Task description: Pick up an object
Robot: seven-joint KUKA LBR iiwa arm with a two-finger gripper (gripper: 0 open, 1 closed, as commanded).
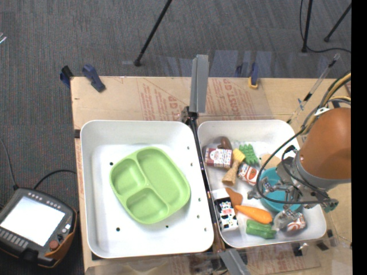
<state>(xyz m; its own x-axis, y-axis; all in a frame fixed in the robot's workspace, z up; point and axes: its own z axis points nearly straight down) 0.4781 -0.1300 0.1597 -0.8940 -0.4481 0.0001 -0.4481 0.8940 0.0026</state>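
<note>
Dark grey carpet (86, 33) covers the floor behind and to the left of the bench (149, 96), whose top is brown board printed with faded red lettering. Black tripod legs (155, 30) slant across the carpet at the back, with more thin stand legs (309, 16) toward the right. Blue clamps (92, 78) grip the bench's far edge, and a handheld control pendant (34, 225) with a pale screen lies on the floor at lower left, its cable (49, 179) curling away.

one fixed camera above, looking down aslant on both bins (92, 153)
</note>
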